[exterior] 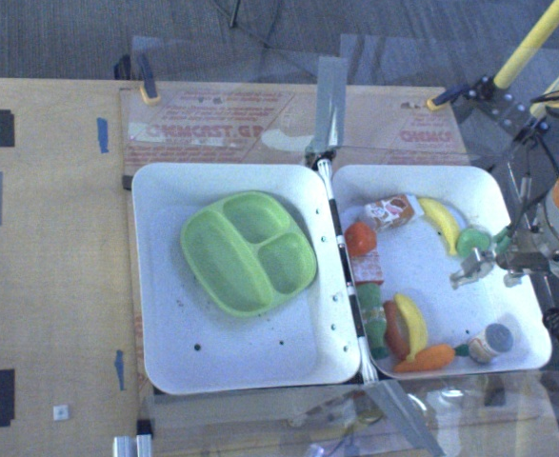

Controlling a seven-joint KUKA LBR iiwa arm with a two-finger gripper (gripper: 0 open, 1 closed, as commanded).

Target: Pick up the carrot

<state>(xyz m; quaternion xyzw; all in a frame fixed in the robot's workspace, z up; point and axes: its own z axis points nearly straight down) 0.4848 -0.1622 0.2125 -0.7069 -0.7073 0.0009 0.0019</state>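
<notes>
The gripper (477, 270) hangs over the right bin (508, 196), close to that bin's right edge and about midway along it. Its metal fingers (462, 276) point toward the bin's middle; they look parted a little, with nothing between them, though they are small and blurred and the gap is hard to judge. The arm behind them is cut off at the picture's right side.

The carrot (428, 358) lies well apart from the gripper, down in the bin's near edge, toward its near-left corner, lying flat along the wall. Its green top (461, 350) points toward a small grey round object (489, 341) just beside it, whose nature is unclear.

Touching the carrot from above is a yellow and red piece of toy food (409, 326). A green round item (472, 242) sits just beside the gripper, partly covered by it. A banana (440, 221) lies near the far edge, with a red and white packet (392, 211) and a tomato (360, 239) beside it.

The left bin (165, 350) carries a green divided plate (249, 251) near its centre.
</notes>
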